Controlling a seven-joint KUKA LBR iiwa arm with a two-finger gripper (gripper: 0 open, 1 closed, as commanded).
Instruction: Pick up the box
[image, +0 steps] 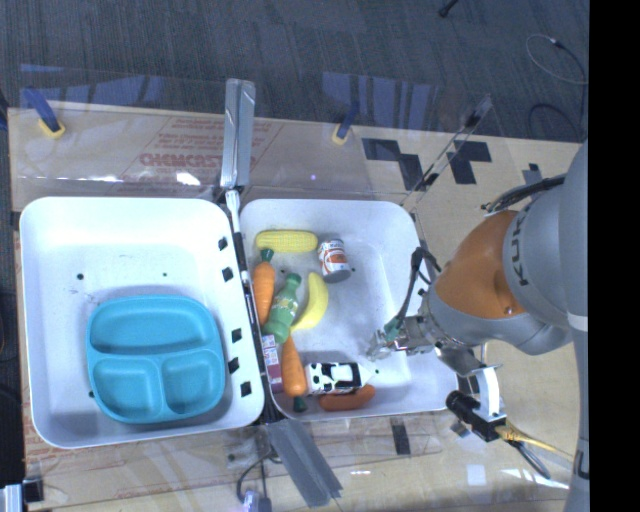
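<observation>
— Where's the box?

— In the right bin (400, 225), near its front wall: a small carton (334, 376) printed in black and white patches like cowhide, lying on its side. A red sausage-shaped piece (347, 399) lies just in front of it, and the lower carrot (292, 369) touches its left end.

— And the claw?

— The gripper (385, 343) hangs low over the bin's right part, just to the right of the box and apart from it. It's a small, glinting metal tangle at this angle, so I cannot tell whether it is wide or narrow; nothing plainly sits in it.

— What else is in there?

— Glossy plastic play food, mostly: a knobbly yellow corn cob (286, 241) at the back, a small can (334, 258) with a red label beside it, a second carrot (262, 285) along the left wall, a green bottle (284, 305) leaning on a smooth curved banana (314, 303).

— The left bin (40, 300)?

— It holds a matte blue tray (155, 358) with three compartments and rounded corners.

— The setting?

— A pale wooden bench (420, 470) under clear sheeting (red lettering shows through at the back), with dark ribbed carpet (300, 40) beyond. The arm (500, 280) is grey with a rounded orange band.
</observation>
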